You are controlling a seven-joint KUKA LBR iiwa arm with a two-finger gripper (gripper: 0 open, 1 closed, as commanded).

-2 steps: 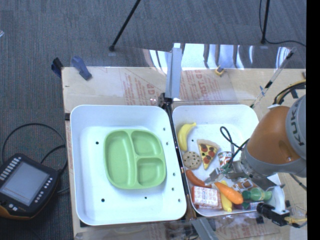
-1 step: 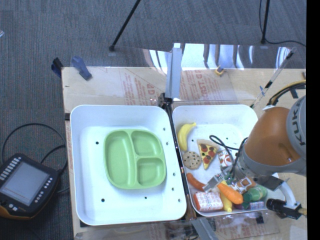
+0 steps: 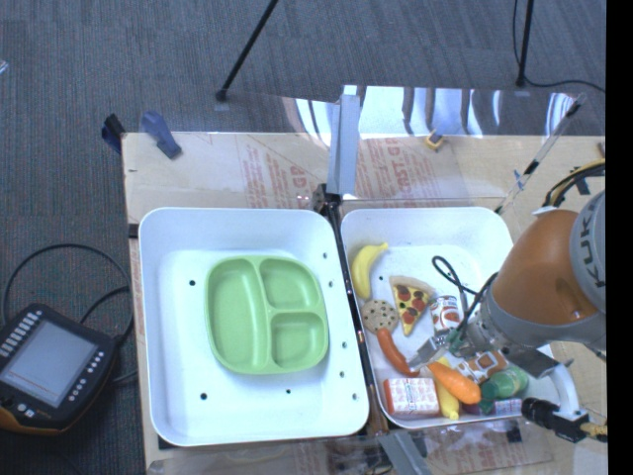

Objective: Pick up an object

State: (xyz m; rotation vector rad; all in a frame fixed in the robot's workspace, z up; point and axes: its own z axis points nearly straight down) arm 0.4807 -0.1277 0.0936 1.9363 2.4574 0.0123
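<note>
Carrot [image 3: 455,382] lies just below-left of the hand [image 3: 442,345], long axis diagonal; hand opening can't tell.

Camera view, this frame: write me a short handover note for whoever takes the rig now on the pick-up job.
Gripper: low over the right bin, among the toy food; finger state unreadable, nothing visibly held.
Things: banana, pizza slice, cookie, can, carrot, orange box all lie in the right bin. Green divided plate sits in the left bin.
Done: nothing visibly lifted.
Left: grasp one object and raise it.
</note>
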